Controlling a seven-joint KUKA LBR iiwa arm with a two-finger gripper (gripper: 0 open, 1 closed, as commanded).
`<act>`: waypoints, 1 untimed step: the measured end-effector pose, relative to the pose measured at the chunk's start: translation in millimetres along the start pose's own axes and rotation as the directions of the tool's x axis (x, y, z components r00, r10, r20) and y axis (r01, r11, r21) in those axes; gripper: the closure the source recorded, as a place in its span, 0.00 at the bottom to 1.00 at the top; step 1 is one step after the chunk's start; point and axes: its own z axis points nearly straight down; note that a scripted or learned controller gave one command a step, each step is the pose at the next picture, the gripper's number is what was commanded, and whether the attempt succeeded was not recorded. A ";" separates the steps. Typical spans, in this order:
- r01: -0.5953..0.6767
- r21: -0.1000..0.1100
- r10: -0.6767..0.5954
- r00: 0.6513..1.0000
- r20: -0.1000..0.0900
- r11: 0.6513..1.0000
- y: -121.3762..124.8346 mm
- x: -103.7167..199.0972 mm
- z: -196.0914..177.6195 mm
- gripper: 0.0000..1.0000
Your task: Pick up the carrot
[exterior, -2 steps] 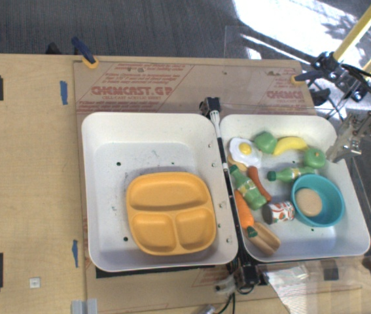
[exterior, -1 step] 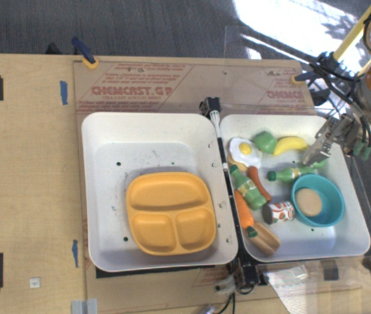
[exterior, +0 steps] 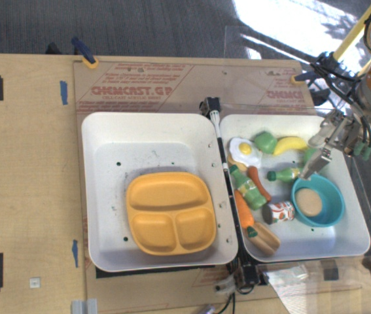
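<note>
The carrot (exterior: 245, 213) is an orange stick lying along the left wall of the right bin (exterior: 358, 237), between a green vegetable (exterior: 251, 192) and a wooden piece (exterior: 264, 239). My gripper (exterior: 312, 157) hangs over the right bin's right half, just above the blue bowl (exterior: 318, 202) and beside a small green bottle (exterior: 284, 174). It is well to the right of the carrot. Its two fingers stand apart and open, with nothing between them.
The right bin also holds a fried egg (exterior: 243, 150), a green pepper (exterior: 264, 141), a banana (exterior: 290, 144), a red-brown sausage (exterior: 256, 177) and a small can (exterior: 280, 210). A yellow divided tray (exterior: 170, 211) lies in the left bin (exterior: 100, 175).
</note>
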 end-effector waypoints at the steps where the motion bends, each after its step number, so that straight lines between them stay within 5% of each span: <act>1: -0.046 -0.005 0.046 0.999 0.006 0.999 67.6 -42.3 -12.4 0.00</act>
